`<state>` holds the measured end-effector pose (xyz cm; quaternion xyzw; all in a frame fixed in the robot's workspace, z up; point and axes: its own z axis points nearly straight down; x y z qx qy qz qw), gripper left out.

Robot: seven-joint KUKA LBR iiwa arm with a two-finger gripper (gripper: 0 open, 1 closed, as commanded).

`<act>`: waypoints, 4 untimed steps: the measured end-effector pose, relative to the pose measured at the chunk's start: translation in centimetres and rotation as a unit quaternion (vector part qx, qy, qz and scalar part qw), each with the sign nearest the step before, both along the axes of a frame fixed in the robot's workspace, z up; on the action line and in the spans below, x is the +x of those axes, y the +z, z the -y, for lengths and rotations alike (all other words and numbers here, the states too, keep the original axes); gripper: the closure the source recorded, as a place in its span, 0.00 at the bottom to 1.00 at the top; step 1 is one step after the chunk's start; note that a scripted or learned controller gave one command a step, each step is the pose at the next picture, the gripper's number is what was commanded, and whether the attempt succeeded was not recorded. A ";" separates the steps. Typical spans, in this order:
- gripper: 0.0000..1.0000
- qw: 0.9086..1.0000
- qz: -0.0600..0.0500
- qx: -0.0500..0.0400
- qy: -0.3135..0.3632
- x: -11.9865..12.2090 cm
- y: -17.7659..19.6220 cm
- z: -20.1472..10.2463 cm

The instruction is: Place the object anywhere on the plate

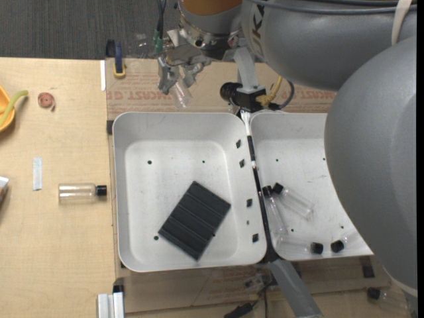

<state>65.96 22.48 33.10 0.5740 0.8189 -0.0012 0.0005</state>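
camera view: the tool (pixel 177 85) hung above the far rim of the left bin (pixel 122 177), over the cardboard strip at the back of the worktop (pixel 59 131). something clear and glassy appeared to sit between its fingers, possibly a clear bottle, but glare and blur left that unsure; i could not tell whether the fingers were open or closed.

the dark ridged plate (pixel 194 219) lay flat and tilted in the near half of the left bin, with nothing resting on it.

the right bin (pixel 298 138) held a clear bottle with a black cap (pixel 286 198) lying on its side near the divider, and two small black caps (pixel 328 247) near the front rim, just beside each other.

outside the bins, on the worktop to the left, another clear bottle with a black cap (pixel 81 191) lay on its side, well apart from the plate.

progress, judged: placement not yet done, since the plate was bare. if the tool did carry the object, what remained was to bring it across and down over the plate and release it there. if it carried nothing, the pick itself was left too.
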 end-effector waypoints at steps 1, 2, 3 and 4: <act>1.00 1.000 -0.002 0.000 0.014 -9.0 -13.0 1.3; 1.00 0.992 0.000 0.000 0.127 -2.3 2.1 1.3; 1.00 0.973 -0.002 0.001 0.232 -11.1 -10.1 2.3; 1.00 0.977 -0.003 0.000 0.211 -18.3 -17.7 0.3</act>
